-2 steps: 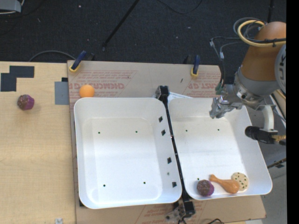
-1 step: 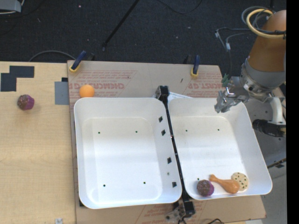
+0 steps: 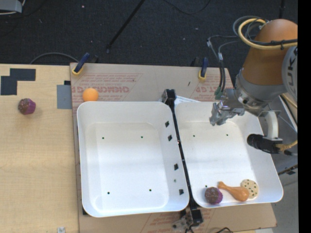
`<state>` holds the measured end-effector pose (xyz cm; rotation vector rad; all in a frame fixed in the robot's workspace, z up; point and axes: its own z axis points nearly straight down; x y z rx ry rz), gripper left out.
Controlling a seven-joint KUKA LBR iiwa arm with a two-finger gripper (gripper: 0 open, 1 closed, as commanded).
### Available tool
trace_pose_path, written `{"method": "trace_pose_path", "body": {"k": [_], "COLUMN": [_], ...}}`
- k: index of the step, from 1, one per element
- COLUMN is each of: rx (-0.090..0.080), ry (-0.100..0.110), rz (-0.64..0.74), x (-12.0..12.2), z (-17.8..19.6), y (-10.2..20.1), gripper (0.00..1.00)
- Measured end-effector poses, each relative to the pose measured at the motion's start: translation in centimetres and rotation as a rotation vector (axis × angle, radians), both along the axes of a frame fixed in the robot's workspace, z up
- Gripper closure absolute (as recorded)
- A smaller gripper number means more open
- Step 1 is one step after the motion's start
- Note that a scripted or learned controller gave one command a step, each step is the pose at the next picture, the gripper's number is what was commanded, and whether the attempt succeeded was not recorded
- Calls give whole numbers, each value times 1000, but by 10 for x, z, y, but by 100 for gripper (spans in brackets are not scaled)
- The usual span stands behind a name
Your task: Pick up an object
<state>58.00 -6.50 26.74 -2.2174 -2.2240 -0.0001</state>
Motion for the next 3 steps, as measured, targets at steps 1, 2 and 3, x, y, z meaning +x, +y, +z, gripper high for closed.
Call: {"method": "trace_pose_path", "body": {"k": [1, 2, 3], "rx": [0, 0, 0], "ry": [0, 1, 0], "rz": [0, 1, 1], "x": [-10, -18, -29], "z": [1, 1, -1], "y": [45, 99, 144], "gripper": [100, 100, 100]}}
